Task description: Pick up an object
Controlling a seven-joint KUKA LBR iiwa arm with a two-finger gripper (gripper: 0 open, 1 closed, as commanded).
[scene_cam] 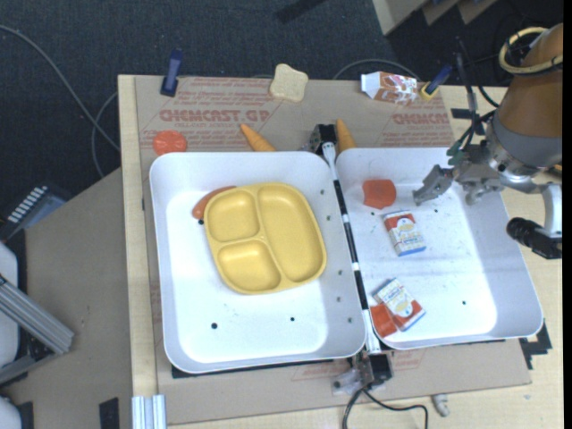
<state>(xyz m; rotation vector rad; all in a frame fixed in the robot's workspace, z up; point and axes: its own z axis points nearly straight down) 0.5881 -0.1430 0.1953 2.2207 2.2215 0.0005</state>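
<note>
The gripper (451,184) hovers at the right bin's (500,315) upper edge, jaws spread and empty. Nearest, just left, lies a red block (379,193) (probably light and stiff); grip across its flat sides.

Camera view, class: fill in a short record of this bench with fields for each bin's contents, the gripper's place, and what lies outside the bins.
left bin: yellow divided tray, with a red item partly hidden at its far-left edge
right bin: red block, two small cartons
gripper: over the right bin's far side, nothing seen between its fingers
outside the bins: bread-shaped piece, orange disc, another carton
</note>
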